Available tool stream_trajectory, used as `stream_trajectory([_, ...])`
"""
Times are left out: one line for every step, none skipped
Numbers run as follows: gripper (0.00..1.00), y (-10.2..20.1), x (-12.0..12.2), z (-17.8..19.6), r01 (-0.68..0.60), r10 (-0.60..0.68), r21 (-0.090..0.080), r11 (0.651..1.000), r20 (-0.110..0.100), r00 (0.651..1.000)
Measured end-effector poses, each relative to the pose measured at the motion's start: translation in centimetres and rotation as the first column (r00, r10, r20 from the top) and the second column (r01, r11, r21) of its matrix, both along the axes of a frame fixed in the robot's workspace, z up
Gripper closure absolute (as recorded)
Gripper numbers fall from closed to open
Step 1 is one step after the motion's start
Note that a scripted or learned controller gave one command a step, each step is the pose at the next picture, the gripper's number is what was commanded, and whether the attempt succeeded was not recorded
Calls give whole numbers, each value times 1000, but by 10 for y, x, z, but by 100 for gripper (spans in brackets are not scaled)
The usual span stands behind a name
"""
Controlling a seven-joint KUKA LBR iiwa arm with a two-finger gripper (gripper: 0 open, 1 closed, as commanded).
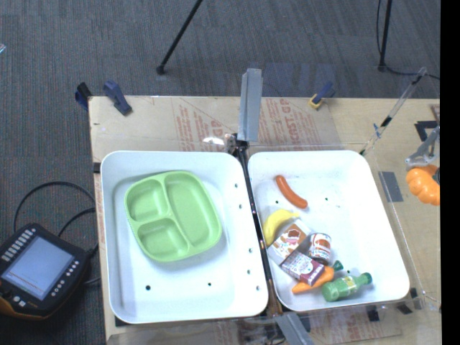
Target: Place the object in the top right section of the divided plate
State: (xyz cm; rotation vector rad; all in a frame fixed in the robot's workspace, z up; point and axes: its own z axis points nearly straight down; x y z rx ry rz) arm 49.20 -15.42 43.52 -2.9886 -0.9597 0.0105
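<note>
A light green divided plate (172, 215) lies in the left white bin (115, 279). It has two small sections on its left side and one long section (192, 210) down its right side, and all three hold nothing. The loose objects are in the right bin (374, 192): a sausage (291, 191), a banana (277, 223), two small cartons (287, 240) (302, 267), a small can (320, 247), a carrot (314, 279) and a green bottle (346, 286). At the right edge of the view, outside the bins, I see the arm's orange band (423, 183) with grey links above it.
A grey upright post (250, 106) stands behind the gap between the bins. Blue clamps (117, 98) grip the bench's back left edge, and a yellow-blue one (320, 96) sits at the back. A teach pendant (39, 268) lies on the floor at the left. Tripod legs stand behind the bench.
</note>
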Motion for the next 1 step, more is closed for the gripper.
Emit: stream_trajectory([100, -58, 40, 0, 252, -252, -1, 968, 0, 968])
